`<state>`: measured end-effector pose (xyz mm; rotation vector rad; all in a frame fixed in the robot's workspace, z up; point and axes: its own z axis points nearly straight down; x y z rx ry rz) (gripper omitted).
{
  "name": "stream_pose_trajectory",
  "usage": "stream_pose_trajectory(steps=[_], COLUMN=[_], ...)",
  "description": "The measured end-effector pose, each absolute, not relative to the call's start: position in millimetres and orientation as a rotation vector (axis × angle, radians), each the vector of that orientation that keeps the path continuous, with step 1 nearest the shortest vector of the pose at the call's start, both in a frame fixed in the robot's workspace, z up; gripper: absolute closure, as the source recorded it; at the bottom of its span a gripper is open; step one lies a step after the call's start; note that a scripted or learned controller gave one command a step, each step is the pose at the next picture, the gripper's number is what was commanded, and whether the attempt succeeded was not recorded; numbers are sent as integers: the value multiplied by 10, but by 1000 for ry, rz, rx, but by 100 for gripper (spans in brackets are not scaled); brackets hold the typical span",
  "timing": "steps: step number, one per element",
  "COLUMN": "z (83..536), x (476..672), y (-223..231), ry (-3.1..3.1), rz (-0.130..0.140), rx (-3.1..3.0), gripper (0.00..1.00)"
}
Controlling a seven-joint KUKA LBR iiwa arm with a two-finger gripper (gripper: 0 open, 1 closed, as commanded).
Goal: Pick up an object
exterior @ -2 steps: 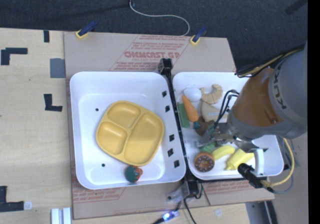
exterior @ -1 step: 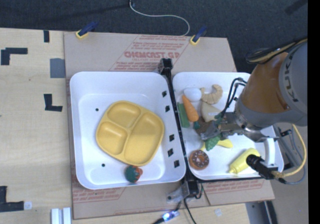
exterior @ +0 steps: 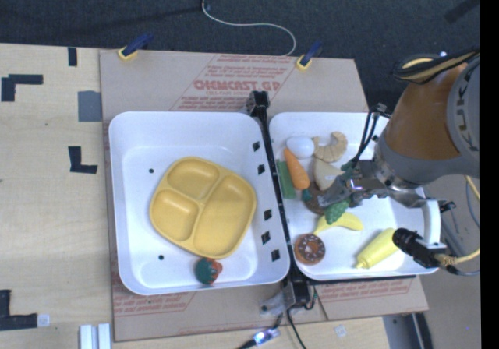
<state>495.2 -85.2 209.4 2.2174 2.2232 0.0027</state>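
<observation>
In the right bin (exterior: 343, 266) lie several toy foods: a carrot (exterior: 296, 170), a white egg shape (exterior: 299, 145), a beige piece (exterior: 330, 148), a grey-white piece (exterior: 325, 174), a yellow banana (exterior: 347, 222), a green piece (exterior: 337, 211), a chocolate doughnut (exterior: 309, 248) and a yellow bottle (exterior: 376, 249). My gripper (exterior: 337, 196) is low in this bin, its dark fingers over the green piece and just left of the banana. I cannot make out whether anything sits between them.
The left bin (exterior: 132, 184) holds a yellow divided plate (exterior: 203, 206) and a small red-and-green toy (exterior: 207, 270) near its front wall. A black divider (exterior: 269, 176) separates the bins. The arm's orange band (exterior: 425, 118) hangs over the right bin's right side.
</observation>
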Motion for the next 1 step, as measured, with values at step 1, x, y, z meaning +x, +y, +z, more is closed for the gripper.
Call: stream_pose_trajectory(steps=[1], z=[2248], x=[4954], y=[-844], ry=[2224], rz=[0], rx=[2220], gripper=[100])
